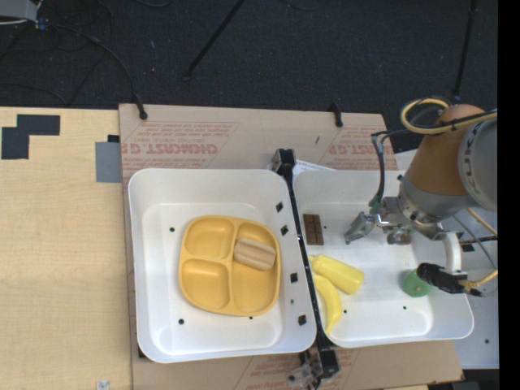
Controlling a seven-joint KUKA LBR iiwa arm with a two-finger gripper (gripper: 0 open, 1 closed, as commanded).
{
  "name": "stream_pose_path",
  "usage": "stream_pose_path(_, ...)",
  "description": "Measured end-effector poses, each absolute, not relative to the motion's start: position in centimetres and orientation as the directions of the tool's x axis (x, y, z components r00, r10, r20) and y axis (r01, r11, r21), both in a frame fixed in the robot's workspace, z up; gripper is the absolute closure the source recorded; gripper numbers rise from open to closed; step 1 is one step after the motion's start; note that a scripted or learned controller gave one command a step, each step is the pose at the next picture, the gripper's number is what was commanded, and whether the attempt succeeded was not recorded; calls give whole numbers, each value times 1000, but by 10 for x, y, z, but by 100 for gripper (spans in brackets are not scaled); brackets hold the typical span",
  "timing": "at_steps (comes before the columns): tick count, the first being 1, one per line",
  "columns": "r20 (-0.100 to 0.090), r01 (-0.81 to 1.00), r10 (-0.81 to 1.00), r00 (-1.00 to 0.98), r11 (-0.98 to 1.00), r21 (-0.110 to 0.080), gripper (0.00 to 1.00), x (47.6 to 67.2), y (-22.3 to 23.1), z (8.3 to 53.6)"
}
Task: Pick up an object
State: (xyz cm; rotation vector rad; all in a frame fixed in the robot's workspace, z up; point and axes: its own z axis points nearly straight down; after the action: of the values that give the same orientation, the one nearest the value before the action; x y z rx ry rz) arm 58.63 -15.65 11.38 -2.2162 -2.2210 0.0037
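Observation:
My gripper [377, 232] hangs over the middle of the right bin [382, 187], the orange-banded wrist behind it to the right. Its fingers stand open, and I see only white bin floor between them. A yellow banana [330, 304] and a short yellow cylinder [339, 273] lie lower left of the gripper, close to the divider. A small brown block [313, 228] rests to its left. A green round object [415, 284] sits lower right, partly covered by a black part.
The left bin [154, 218] holds a yellow divided plate [211, 279] with a tan block [255, 254] in one compartment. A black divider bar [297, 250] runs between the bins. Cables loop around the arm on the right.

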Motion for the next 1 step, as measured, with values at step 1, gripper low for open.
stream_pose_path(1, 1, 1000, 1000, 0, 0, -5, 0, 586, -156, 86)
